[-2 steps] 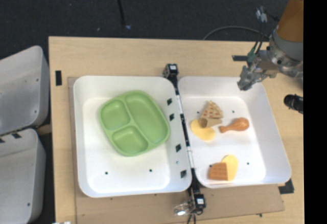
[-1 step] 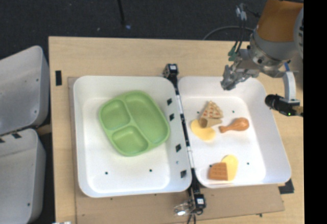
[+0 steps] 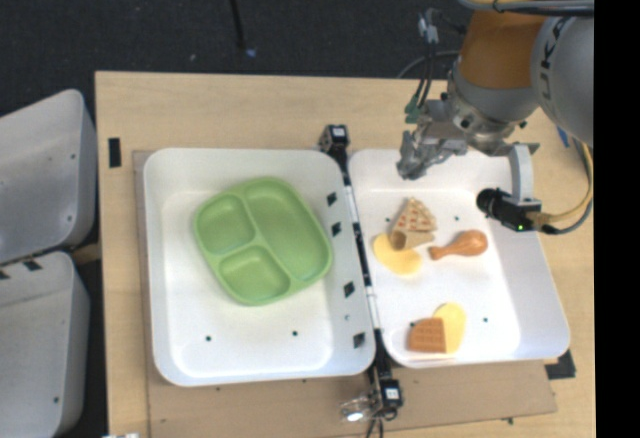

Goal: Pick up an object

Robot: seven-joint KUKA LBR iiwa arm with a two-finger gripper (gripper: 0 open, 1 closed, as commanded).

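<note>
In the right bin point(image 3: 530, 311) lie several toy foods: a tan waffle wedge point(image 3: 413, 219), a yellow round piece point(image 3: 397, 255), a brown drumstick point(image 3: 461, 245), and an orange block on a yellow slice point(image 3: 436, 330). My gripper point(image 3: 411, 166) hangs over the bin's far left corner, above and behind the waffle wedge, apart from every item. Nothing shows between its fingers.
The left bin point(image 3: 170, 326) bears a green divided plate point(image 3: 262, 239). A ridge with black clips point(image 3: 352, 256) separates the two bins. The arm's orange band point(image 3: 520, 16) and cables loom at the upper right. Grey chairs point(image 3: 40, 186) stand to the left of the bench.
</note>
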